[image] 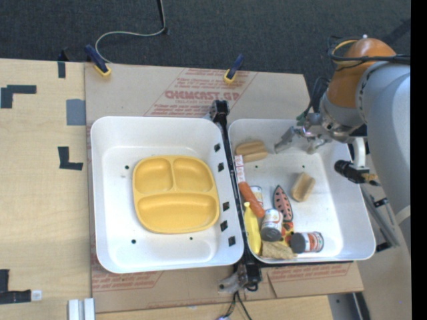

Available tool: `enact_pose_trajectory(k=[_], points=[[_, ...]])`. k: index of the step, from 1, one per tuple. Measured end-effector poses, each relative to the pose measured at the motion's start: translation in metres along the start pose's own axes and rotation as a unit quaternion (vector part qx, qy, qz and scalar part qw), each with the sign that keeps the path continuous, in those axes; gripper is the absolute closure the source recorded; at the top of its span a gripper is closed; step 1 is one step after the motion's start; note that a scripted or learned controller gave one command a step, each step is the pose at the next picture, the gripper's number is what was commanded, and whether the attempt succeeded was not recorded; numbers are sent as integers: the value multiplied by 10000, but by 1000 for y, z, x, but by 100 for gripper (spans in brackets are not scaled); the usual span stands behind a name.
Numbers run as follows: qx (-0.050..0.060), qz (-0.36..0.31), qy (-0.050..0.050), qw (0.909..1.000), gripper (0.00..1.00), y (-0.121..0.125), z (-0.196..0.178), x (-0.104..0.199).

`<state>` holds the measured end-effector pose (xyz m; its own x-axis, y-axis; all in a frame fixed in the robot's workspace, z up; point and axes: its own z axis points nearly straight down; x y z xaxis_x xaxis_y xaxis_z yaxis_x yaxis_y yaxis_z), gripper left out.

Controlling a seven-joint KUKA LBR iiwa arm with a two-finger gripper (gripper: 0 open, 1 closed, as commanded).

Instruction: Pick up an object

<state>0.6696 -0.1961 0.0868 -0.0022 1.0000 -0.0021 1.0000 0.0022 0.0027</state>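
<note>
Lying under both bins, the cardboard sheet [193,95] is showing red "CHEMCAST" lettering, partly covered. The left bin [107,179] is carrying a yellow divided plate [176,193]. The arm [363,79] is running off the right edge. Its gripper [301,133] is hanging over the right bin's [347,242] far edge, grasping nothing; whether clenched or released, I cannot tell. A tan block [302,187] is lying mid-bin. Small items are crowding the near left corner, their labels unreadable.
</note>
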Motion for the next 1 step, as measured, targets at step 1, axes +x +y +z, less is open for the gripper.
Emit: enact_pose_trajectory(k=[1], points=[[3, -4, 10, 10000, 0, -12, 1, 69]])
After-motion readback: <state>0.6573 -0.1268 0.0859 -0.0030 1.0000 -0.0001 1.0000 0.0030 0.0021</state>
